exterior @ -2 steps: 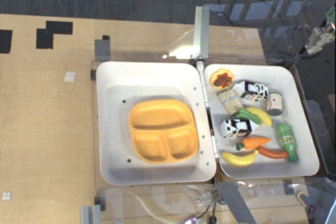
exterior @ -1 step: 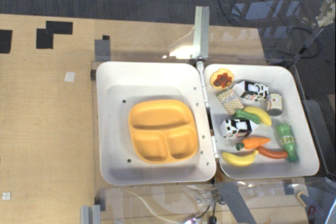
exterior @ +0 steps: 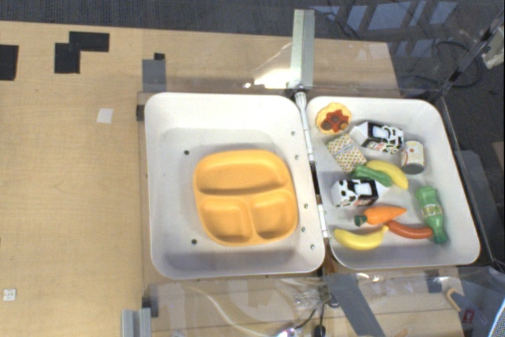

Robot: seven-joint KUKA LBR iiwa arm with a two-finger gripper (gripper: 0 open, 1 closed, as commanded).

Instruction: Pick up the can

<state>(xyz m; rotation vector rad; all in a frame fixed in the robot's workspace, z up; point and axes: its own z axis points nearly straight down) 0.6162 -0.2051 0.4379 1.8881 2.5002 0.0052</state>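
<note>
The can [exterior: 412, 155] is small and silver-grey with a reddish end. It lies on its side in the right bin [exterior: 456, 170], near that bin's far right part. It rests just right of a black-and-white cow-print carton [exterior: 381, 137] and above a green bottle [exterior: 431, 211].
Around the can in the right bin lie a yellow banana [exterior: 389, 174], a second cow-print carton [exterior: 355, 191], a carrot [exterior: 383, 214], a red chili [exterior: 409, 230], another banana [exterior: 360, 237], a cracker [exterior: 345, 151] and a small tart [exterior: 334, 119]. The left bin [exterior: 170, 170] holds a yellow divided plate [exterior: 245, 196].
</note>
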